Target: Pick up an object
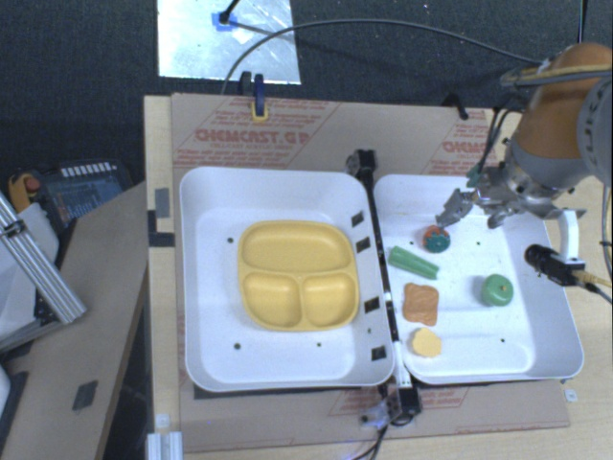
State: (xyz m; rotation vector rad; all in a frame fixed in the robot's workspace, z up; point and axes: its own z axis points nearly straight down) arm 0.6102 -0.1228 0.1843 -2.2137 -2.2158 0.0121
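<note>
the gripper point(476, 209) hangs over the right bin point(551, 353), and i cannot tell if it is open or closed. the small round teal and red toy point(437, 240) sits just below it, nearest. it should drop straight down over the toy, then close. red letters on the cardboard point(278, 127) say "chemcast".

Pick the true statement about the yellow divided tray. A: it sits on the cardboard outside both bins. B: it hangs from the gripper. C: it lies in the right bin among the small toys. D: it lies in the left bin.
D: the yellow divided tray rests flat on the floor of the left bin, while the small toys lie in the right bin.
</note>
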